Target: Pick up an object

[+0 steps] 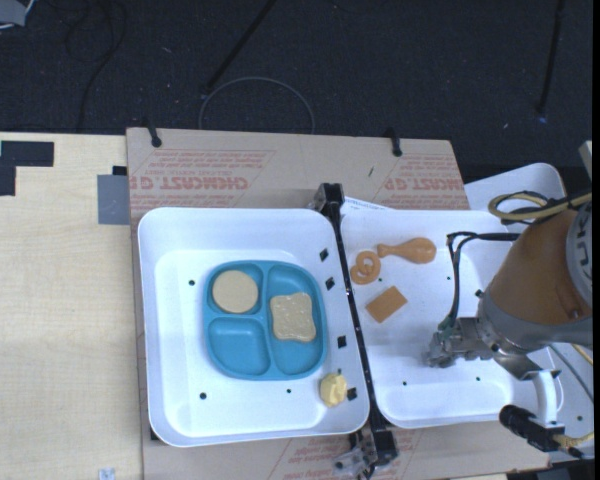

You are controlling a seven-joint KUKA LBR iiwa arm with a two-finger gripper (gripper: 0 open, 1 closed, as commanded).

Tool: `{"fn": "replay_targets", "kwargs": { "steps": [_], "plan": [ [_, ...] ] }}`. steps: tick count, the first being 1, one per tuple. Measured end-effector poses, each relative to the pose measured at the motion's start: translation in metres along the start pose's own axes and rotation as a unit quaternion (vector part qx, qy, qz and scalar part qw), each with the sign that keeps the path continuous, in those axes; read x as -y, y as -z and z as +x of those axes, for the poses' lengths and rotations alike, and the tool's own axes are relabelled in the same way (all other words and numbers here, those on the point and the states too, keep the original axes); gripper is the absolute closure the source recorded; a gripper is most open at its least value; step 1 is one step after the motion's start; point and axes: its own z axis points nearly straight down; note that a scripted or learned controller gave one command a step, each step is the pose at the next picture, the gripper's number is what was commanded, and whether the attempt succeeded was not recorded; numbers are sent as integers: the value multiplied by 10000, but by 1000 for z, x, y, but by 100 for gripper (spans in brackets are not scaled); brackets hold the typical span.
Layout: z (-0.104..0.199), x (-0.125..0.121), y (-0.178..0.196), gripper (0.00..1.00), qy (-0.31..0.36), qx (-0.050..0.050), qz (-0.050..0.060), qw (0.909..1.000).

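Gripper [448,346] low on the right bin [420,408] floor with nothing seen in it, finger state cannot be told; nearest candidate, the tan square [386,304], lies apart at its 10 o'clock, so no pick yet

A pale wooden bench top [50,308] is stretching across the left, carrying dark square markers [15,163] near its back edge. Behind it, dark carpeted floor [310,48] is running along the top, with thin black cables [255,93] lying looped over it. A printed cardboard sheet [280,168] is lying on the bench.
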Motion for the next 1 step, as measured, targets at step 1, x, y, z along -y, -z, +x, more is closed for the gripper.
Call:
{"fn": "replay_targets", "kwargs": {
  "steps": [1],
  "plan": [
    [7, 2, 45, 100, 48, 4, -9, 10000]
  ]
}}
